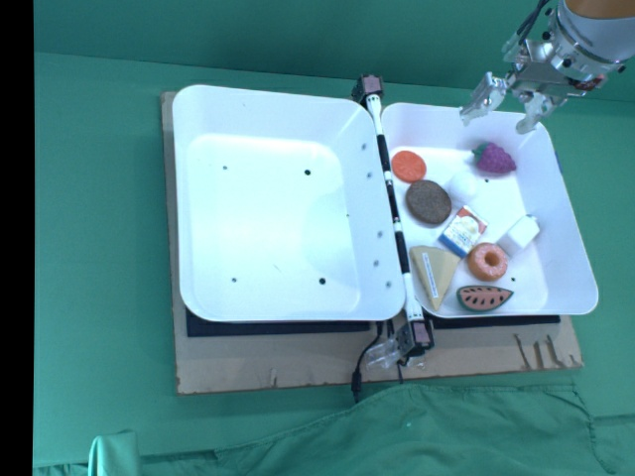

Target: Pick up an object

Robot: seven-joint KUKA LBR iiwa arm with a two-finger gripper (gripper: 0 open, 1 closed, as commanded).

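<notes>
Your tool (506,107) is wide open and holds nothing. It hangs over the right bin (571,236), just above the purple grapes (493,158). Nothing is picked up yet.

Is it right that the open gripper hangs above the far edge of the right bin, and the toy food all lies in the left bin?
Not quite. The camera view shows the toy food, such as the purple grapes and donut, in the right bin. The open gripper does hang above that bin's far edge.

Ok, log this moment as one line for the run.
gripper: open, above right bin far edge | holding: nothing | nearest: purple grapes | left bin: no objects
</notes>
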